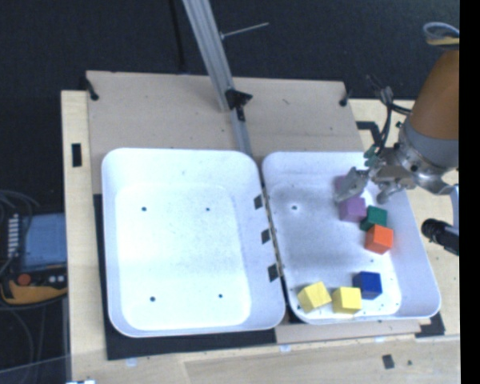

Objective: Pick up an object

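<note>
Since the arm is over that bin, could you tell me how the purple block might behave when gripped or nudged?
The purple block looks cube-shaped with flat faces, so it probably slides rather than rolls. It seems small and solid, likely light and stiff. The green block sits close beside it, so a push may shift both.

A single fixed camera looks down from above at a slant, far enough back to take in the whole table (72, 214) and dark floor beyond. The left bin (112, 214) fills centre-left, the right bin (304, 174) centre-right. The arm (436, 110) enters at the upper right edge.
</note>
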